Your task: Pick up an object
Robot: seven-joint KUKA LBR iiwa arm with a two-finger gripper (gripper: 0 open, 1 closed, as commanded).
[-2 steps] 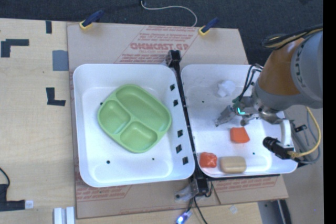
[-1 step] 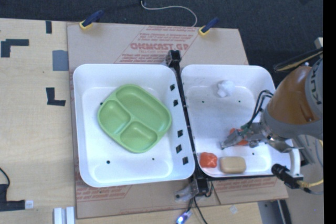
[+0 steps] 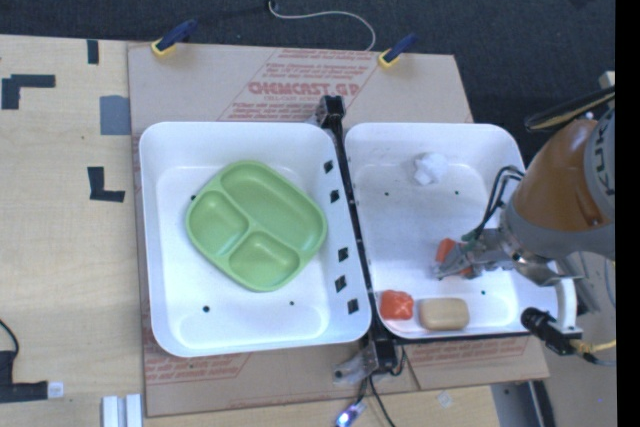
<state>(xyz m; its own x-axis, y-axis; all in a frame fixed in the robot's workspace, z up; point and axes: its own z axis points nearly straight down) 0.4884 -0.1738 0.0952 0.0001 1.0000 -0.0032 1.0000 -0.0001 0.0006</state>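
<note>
Gripper (image 3: 452, 258) is seen low in the right bin (image 3: 400, 145), but how wide it is open cannot be told. Two things to pick lie just beside it: a red lump (image 3: 396, 304) and a tan block (image 3: 443, 314). One should be chosen and squeezed squarely.

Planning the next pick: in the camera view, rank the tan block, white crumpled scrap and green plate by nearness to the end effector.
1. Tan block, just below the end effector, right bin's front.
2. White crumpled scrap, right bin's back.
3. Green plate, left bin.
</note>
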